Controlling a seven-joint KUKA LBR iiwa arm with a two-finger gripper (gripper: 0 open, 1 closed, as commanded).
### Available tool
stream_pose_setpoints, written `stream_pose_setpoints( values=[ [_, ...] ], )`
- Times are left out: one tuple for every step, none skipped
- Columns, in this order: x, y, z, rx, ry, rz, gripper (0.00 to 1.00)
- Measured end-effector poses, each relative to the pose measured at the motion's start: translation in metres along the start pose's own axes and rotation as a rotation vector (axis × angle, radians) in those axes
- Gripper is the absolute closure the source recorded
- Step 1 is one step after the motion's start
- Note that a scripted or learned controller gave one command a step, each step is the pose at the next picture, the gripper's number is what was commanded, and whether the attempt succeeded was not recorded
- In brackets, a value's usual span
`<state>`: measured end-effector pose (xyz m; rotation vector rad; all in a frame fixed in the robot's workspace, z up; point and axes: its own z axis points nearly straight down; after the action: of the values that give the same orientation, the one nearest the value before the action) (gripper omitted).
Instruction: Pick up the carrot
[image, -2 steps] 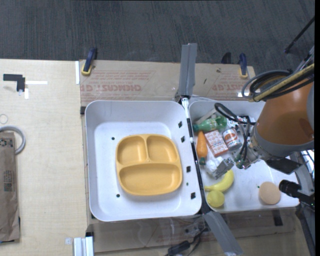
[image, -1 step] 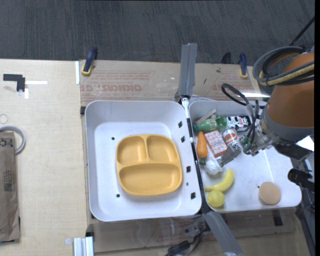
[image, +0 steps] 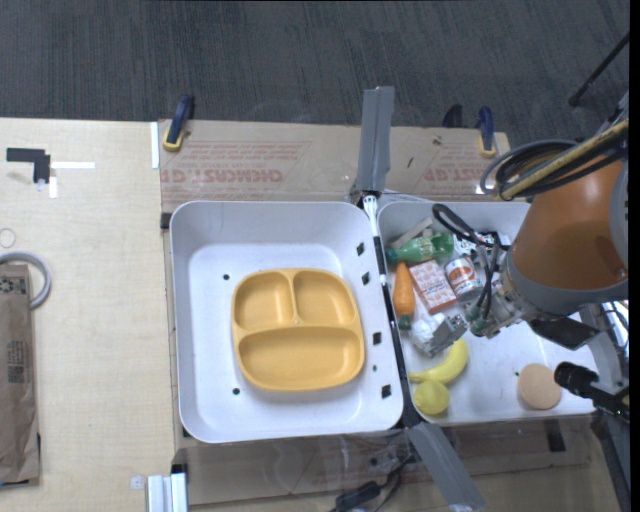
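Carrot (image: 403, 290) lying in right bin (image: 500, 385), hard against its left wall, long axis running roughly up and down the view. Short, stubby, plain orange, smooth, rounded at both visible ends; no greens seen on it. Flanked on the right by red-and-white box (image: 433, 286), touching or nearly so. Topped by green packet (image: 420, 246) just above. White wrapper (image: 425, 328) just below, then banana (image: 447, 364) and yellow-green lemon (image: 431, 397) lower down. Small can (image: 460, 275) right of the box. Tan round ball (image: 540, 387) well apart, near the bin's lower right. Gripper (image: 483, 318) lowered into the same bin, right of the pile, apart from the carrot; opening not discernible, nothing seen held. Left bin (image: 190, 330) carrying yellow divided plate (image: 298, 329).
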<state>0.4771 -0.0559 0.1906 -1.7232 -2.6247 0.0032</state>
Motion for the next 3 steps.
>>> stream_pose_setpoints(
  values=[
    [0.006,0.003,-0.095,0.000,-0.001,0.063,0.00],
    [0.007,0.003,-0.007,0.001,0.000,0.121,0.00],
    [-0.042,-0.016,0.100,0.000,0.000,0.302,0.00]
  ],
)
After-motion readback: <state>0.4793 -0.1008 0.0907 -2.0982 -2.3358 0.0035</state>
